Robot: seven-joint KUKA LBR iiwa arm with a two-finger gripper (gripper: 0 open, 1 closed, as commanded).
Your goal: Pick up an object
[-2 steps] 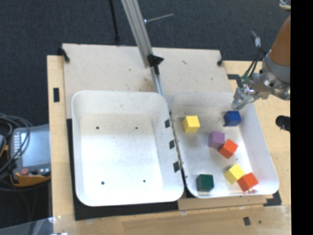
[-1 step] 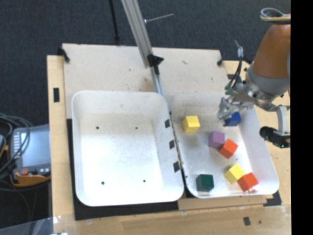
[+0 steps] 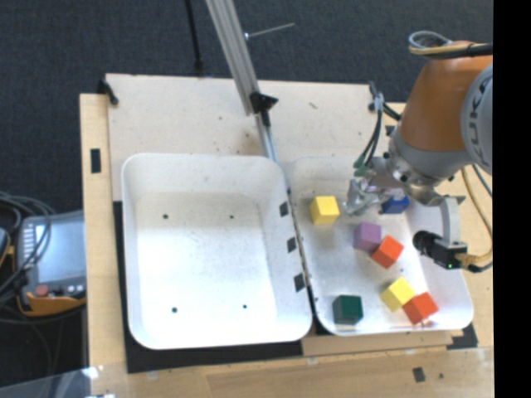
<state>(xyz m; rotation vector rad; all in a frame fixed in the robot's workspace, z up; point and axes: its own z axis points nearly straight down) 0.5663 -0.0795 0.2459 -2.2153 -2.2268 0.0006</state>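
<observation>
over on the left side, the left bin (image 3: 207, 247) is sitting with nothing but speckles on its floor, so all the action is happening next door. moving right, the right bin (image 3: 325, 293) is holding the candidates: a yellow cube (image 3: 324, 210) near its upper left, a dark green cube (image 3: 348, 308) down by the front wall, a purple cube (image 3: 367, 236) touching an orange cube (image 3: 386, 252) in the middle, then a second yellow cube (image 3: 397, 292) touching another orange cube (image 3: 421, 307) toward the front right corner. a blue block (image 3: 395, 205) is peeking out from under the wrist.

the gripper (image 3: 358, 199) is hanging low over the upper part of that bin, just right of the first yellow cube and above the purple one. honestly i can't tell whether it's spread or pinched from this angle, the metal bits are blurring together, and i'm not seeing anything caught in it.

so my read is it's in the approach/descend step, nothing lifted yet. next move is probably calling for lining up squarely over one cube (yellow or purple look closest), dropping around it without nudging the neighbours, then closing and lifting.
</observation>
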